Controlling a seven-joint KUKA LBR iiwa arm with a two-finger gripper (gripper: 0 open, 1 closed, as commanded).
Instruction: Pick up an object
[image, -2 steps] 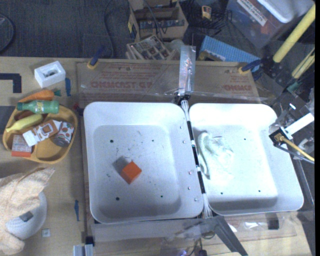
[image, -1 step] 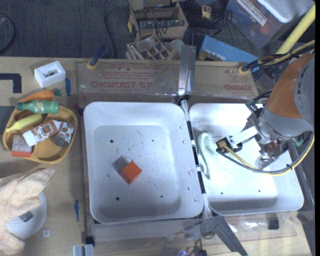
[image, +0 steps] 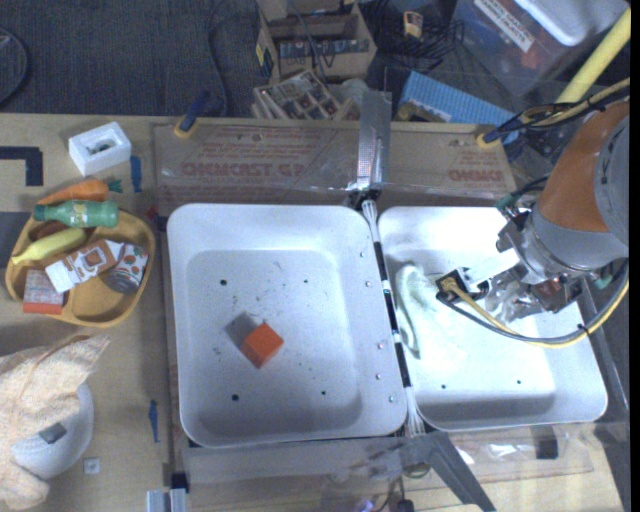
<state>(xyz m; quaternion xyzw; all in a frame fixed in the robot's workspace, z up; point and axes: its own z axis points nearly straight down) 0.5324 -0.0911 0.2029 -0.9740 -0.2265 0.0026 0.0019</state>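
Hanging low in the right bin (image: 560, 390), the pincer (image: 512, 300) sits beneath the grey arm (image: 590, 190) with its orange band; whether it is spread or pressed together I cannot tell, since wrist and cables blur it. A yellow cable (image: 500, 325) loops from the wrist across the bin floor. Just left of the pincer lies a pale green object (image: 411, 300), close to the wall between the bins, apart from the pincer. Well apart, in the left bin (image: 200, 250), an orange block (image: 264, 344) rests on the floor left of centre, touching nothing but its shadow. Farther left on the surface (image: 40, 130), a yellow bowl (image: 95, 310) holds toy food, a white box (image: 100, 147) stands behind it, and a cloth (image: 45, 385) lies in front.
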